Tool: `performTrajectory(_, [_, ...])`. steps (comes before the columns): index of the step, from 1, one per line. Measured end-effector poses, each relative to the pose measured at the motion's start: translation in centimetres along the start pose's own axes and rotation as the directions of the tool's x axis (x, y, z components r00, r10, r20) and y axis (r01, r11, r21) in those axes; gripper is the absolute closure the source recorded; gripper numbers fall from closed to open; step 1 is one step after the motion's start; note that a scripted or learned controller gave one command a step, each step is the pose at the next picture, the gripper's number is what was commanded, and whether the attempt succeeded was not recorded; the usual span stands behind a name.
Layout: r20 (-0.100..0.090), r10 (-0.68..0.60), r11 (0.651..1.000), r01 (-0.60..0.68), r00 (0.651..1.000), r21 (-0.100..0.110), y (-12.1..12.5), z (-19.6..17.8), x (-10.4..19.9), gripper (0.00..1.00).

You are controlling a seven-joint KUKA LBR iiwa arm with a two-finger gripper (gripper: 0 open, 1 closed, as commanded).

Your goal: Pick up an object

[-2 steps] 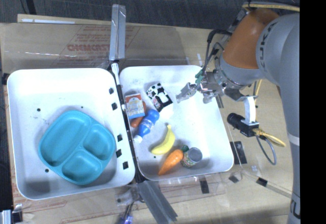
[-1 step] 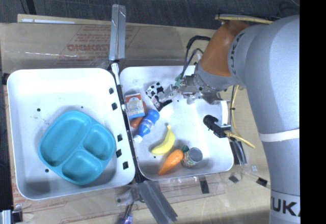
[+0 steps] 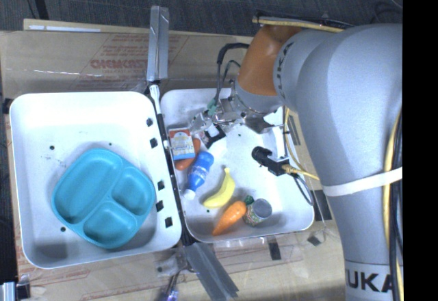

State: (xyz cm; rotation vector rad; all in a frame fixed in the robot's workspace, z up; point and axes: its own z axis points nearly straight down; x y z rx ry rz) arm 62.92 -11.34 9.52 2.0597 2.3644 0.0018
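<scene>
Object candidates lie loose in right bin (image 3: 301,214), none lifted; pick judged not yet made | blue bottle (image 3: 199,169): long axis diagonal, cap toward lower left | banana (image 3: 220,190) just beside, curved | carrot (image 3: 229,217) tip lower left | gripper (image 3: 212,118) over bin's far left; grasp state cannot be told

White letters "UKA" on the arm (image 3: 363,156) base; cardboard (image 3: 102,53) print seemingly "CHEMCAST"
</scene>
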Motion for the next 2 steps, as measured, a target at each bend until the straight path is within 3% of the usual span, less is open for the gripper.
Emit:
performTrajectory(1, [-0.002, -0.004, 1.0, 0.004, 1.0, 0.003, 0.0, -0.9, 0.2, 1.0])
performTrajectory(2, [-0.004, -0.016, 1.0, 0.016, 1.0, 0.007, 3.2, -14.7, 5.6, 1.0])
